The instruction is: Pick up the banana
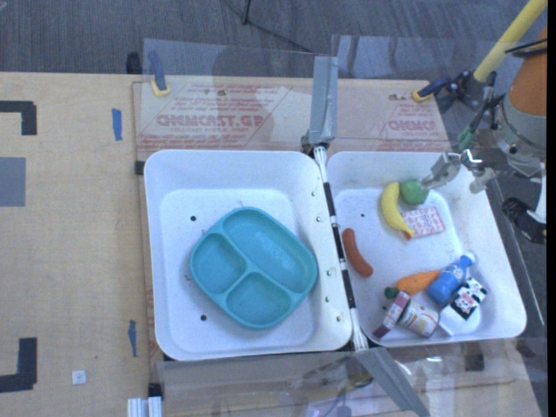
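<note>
The yellow banana [393,208] lies curved in the far part of the right bin [499,233], its upper end against a small green round item [414,191]. A pink patterned card [424,222] lies by its lower end. My gripper [457,175] hangs over the bin's far right, to the right of the banana and the green item. Its fingers are spread open with nothing between them; the left fingertip [434,177] is close to the green item. The grey arm with its orange band [528,89] comes in from the upper right.
The right bin also holds a red sausage [356,252], an orange carrot [418,281], a blue bottle [451,282], a black-and-white carton [466,302] and small containers [412,317] at the near side. A teal divided plate [253,266] lies in the left bin [165,233].
</note>
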Robot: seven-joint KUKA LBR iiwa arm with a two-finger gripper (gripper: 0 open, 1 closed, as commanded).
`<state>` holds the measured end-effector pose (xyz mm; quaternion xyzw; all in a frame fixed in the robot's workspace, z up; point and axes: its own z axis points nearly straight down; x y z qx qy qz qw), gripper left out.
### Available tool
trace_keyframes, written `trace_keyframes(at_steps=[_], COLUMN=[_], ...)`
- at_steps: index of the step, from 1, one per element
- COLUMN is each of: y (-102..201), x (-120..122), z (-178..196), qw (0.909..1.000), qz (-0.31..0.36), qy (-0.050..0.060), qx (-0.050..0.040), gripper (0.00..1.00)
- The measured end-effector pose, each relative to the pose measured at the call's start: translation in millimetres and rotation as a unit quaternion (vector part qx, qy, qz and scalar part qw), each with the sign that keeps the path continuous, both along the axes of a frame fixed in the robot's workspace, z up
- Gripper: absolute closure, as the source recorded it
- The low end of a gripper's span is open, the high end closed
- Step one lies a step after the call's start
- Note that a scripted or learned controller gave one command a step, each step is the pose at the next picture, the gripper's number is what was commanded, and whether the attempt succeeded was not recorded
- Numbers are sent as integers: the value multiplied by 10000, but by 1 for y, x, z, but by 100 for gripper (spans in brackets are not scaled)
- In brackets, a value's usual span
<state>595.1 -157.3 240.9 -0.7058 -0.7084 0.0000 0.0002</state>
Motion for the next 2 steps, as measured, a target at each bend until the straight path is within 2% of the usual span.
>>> trace_keyframes(at_steps=[1,2], y=[39,34], x=[50,57], z=[-106,-154], qw=[9977,9934], qz=[674,1145], qy=[1,-20], qx=[1,-3], gripper=[0,0])
